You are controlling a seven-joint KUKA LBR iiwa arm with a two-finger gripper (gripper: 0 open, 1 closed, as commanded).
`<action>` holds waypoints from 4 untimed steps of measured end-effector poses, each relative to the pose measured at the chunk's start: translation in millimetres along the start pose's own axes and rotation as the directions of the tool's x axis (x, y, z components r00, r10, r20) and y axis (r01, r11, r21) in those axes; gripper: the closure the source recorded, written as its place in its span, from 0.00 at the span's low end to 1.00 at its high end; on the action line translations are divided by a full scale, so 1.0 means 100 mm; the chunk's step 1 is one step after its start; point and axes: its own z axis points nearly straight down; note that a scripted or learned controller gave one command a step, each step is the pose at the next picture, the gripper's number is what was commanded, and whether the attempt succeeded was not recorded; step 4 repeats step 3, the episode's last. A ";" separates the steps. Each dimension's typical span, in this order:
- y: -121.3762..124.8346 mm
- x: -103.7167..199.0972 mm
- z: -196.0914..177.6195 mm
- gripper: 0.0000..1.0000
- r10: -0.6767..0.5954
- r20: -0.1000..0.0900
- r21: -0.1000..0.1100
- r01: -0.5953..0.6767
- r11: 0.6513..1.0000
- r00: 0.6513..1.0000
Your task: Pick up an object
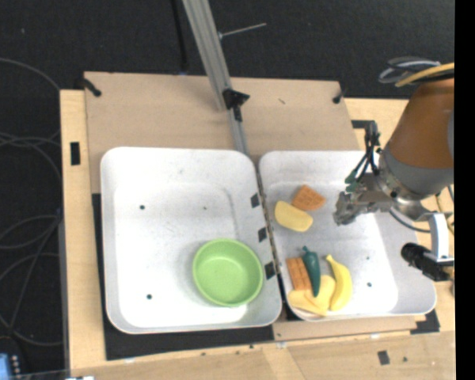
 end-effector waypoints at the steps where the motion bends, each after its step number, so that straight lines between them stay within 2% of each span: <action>1: 0.19 0.58 -0.08 1.00 -0.001 -0.001 0.000 0.001 1.000 1.000; 3: 0.49 1.64 -0.25 1.00 0.000 -0.001 0.001 0.000 1.000 1.000; 4: 0.49 1.64 -0.25 1.00 0.000 -0.001 0.001 0.000 1.000 1.000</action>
